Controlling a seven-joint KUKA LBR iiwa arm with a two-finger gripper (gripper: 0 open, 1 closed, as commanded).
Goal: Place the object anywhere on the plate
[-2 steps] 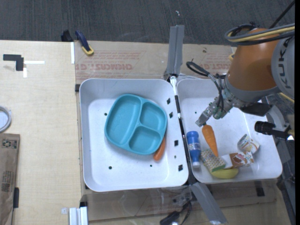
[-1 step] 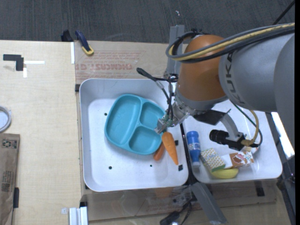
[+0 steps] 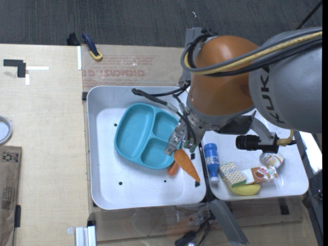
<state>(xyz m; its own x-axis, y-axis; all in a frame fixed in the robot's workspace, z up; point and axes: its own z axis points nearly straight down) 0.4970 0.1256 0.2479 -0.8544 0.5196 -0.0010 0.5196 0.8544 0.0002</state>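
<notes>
gripper above carrot, beside plate

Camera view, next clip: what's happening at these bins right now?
A KUKA arm reaches in from the right over the left bin, where a blue divided plate lies. Its gripper hangs at the plate's right edge, right above a toy carrot that lies just off the plate on the bin floor. Whether the carrot is gripped cannot be told. The right bin holds a blue bottle, a banana and some small packets. The carrot is not on the plate yet.
</notes>
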